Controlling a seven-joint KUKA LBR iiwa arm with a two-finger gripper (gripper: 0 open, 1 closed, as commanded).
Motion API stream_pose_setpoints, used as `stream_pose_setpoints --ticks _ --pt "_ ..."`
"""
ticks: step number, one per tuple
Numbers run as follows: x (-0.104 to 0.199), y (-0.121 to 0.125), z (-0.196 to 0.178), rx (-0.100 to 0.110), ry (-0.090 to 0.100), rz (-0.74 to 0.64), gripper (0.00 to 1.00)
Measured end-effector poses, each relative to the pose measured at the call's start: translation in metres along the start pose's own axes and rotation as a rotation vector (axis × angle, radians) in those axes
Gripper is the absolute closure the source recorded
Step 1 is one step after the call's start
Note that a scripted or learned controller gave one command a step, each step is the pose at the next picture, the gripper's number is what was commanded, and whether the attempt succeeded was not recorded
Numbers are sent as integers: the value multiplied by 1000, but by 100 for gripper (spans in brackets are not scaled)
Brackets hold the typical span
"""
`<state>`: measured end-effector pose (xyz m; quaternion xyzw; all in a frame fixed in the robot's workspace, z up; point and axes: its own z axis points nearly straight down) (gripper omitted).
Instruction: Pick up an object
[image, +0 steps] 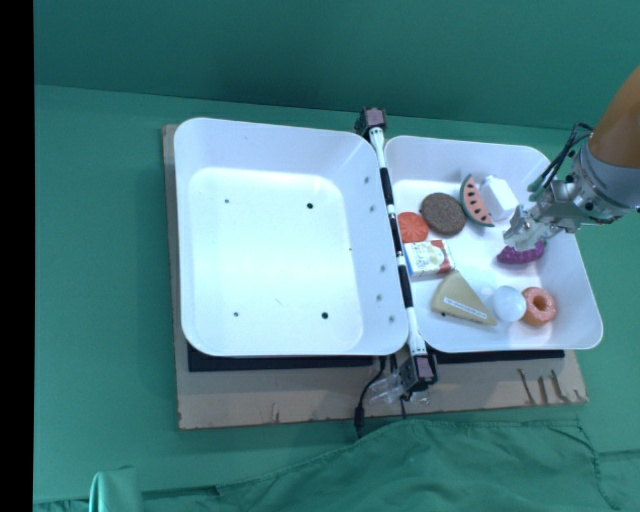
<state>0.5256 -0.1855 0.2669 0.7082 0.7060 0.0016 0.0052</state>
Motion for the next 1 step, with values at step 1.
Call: stream_pose_setpoints --ticks 1 --pt "1 -1 -65 -3 -1 0 100"
